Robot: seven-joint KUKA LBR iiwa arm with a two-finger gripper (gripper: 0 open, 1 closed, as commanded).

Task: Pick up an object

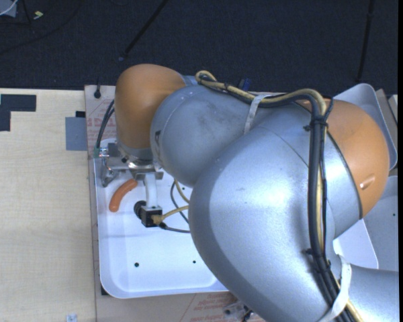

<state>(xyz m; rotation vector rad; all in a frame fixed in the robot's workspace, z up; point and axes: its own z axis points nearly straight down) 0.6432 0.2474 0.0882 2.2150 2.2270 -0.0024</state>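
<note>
Orange, curved and sausage-shaped, a small object (123,194) was seen lying in the shallow white plastic bin (154,267), close to its left wall. Just beside it the grey metal gripper (133,174) was held low; whether it was spread or pressed together could not be told. The approach was judged to be in hand. A short shift over the orange piece, then a closing, would be called for next.

Right bin (363,98) mostly behind arm (269,200), orange object (121,194) partly covered
</note>
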